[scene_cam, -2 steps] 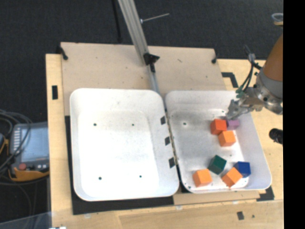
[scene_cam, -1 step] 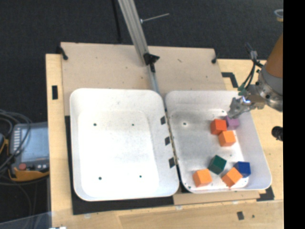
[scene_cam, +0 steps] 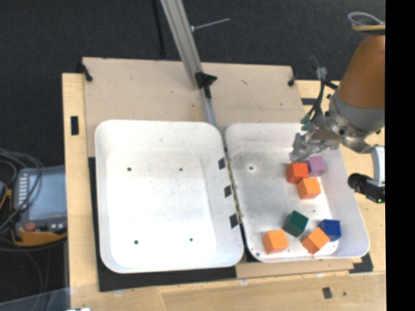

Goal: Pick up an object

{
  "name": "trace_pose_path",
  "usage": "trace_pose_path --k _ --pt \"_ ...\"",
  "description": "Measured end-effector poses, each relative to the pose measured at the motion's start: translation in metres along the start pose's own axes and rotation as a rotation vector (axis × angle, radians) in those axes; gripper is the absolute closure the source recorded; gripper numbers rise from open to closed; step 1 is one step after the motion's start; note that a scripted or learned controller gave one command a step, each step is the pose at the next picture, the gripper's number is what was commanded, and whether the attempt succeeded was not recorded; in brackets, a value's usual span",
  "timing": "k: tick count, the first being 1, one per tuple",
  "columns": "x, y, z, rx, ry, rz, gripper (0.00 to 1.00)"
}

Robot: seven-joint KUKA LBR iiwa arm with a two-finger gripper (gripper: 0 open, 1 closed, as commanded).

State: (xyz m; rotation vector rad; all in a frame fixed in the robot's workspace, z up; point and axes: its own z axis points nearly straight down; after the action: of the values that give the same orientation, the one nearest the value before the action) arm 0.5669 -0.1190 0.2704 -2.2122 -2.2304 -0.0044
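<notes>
Nearest to us, along the near wall of the right bin (scene_cam: 363, 238), four blocks are sitting in a loose cluster: an orange cube (scene_cam: 275, 240), a dark green cube (scene_cam: 296, 223), a second orange cube (scene_cam: 316, 240) and a blue cube (scene_cam: 330, 229) touching it. Further from that wall, toward the bin's middle, we are seeing three more — a red-orange cube (scene_cam: 298, 171), a pale purple cube (scene_cam: 317, 166) just beside it, and an orange-yellow cube (scene_cam: 308, 187) touching the red-orange one on its near side.

Our gripper (scene_cam: 303, 146) is hanging just beyond the red-orange cube, at the bin's far side, with the grey wrist and orange band behind it. We cannot tell how far the fingers are standing apart, and we are seeing nothing between them.

We are judging this as the approach step — the grasp is not yet made. The red-orange cube looks the likeliest target. The next move is calling for a careful descent, since both neighbours are crowding it and could be nudged or caught. The left bin (scene_cam: 162, 254) is lying beside the right one on the table (scene_cam: 149, 83).
</notes>
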Motion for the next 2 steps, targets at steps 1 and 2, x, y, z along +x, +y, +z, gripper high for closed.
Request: trace_pose_path --k 1,2 --pt "0.055 -0.011 0.013 0.002 -0.002 0.002 1.0" --pt "0.113 -0.012 0.01 0.001 0.0 0.0 1.0"
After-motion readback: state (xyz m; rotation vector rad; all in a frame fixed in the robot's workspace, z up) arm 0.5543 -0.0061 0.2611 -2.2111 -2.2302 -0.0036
